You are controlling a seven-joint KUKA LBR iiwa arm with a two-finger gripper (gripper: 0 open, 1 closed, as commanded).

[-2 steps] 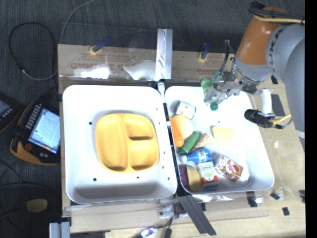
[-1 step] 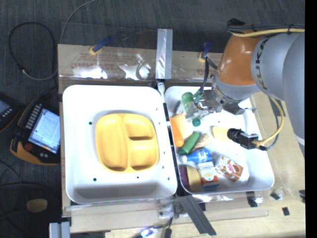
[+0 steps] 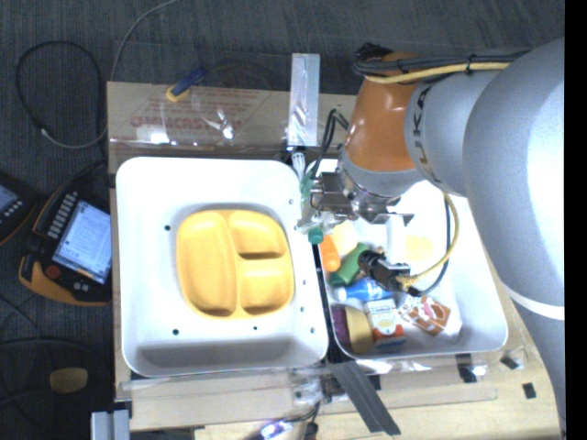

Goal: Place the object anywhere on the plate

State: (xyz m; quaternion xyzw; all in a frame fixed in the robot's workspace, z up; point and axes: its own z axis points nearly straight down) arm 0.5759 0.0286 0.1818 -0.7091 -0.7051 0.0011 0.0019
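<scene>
Claw (image 3: 316, 216): above the bins' shared rim; grip state unclear, cannot tell.
Risk: a loose object falls short of the yellow plate (image 3: 236, 261).

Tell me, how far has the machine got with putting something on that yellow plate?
Not far, it seems. The yellow plate in the left bin carries nothing yet, so no part of the placing looks done. The arm's gripper is down at the left edge of the right bin, over the pile of objects; whether it has one is unclear. Left: grasp, carry across, set down.
</scene>
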